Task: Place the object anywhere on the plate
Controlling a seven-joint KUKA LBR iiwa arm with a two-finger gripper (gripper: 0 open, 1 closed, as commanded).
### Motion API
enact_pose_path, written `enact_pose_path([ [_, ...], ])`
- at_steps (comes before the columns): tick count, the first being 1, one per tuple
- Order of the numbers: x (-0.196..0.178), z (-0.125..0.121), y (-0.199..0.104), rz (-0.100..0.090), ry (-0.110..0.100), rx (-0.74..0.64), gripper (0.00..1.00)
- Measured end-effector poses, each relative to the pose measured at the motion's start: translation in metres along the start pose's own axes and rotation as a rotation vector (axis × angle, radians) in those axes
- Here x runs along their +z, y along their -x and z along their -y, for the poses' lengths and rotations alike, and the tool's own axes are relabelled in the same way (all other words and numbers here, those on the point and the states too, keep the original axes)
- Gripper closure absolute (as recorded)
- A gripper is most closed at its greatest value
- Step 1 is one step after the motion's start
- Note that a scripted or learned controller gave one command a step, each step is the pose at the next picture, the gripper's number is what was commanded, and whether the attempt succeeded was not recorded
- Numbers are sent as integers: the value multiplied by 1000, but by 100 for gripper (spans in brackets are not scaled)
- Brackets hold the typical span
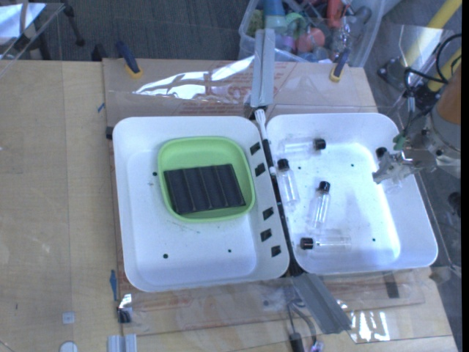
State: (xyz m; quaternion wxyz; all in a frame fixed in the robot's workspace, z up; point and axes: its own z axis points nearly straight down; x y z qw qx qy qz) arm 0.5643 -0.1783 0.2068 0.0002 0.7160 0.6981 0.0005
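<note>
Camera view: green plate (pixel 204 152) with a dark ribbed insert sits in the left bin (pixel 139 259); four clear vials (pixel 319 204) lie in the right bin (pixel 410 251); gripper (pixel 388 169) near its right rim, grip state impossible to tell

arm (pixel 447 123) cut off at right, gripper (pixel 388 169) perhaps blurred

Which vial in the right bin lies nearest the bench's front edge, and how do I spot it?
Start at the right bin, the one without the green plate. Go to its near left corner beside the divider. The vial there lies almost level, black cap pointing left toward the divider, while its neighbours higher up stand more upright or slanted.
</note>
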Motion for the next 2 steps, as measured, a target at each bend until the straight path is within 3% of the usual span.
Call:
enact_pose_path([
  [1, 0, 0, 0, 0, 0, 0, 0],
  [2, -158, -14, 27, 2, 1, 60, 0],
])
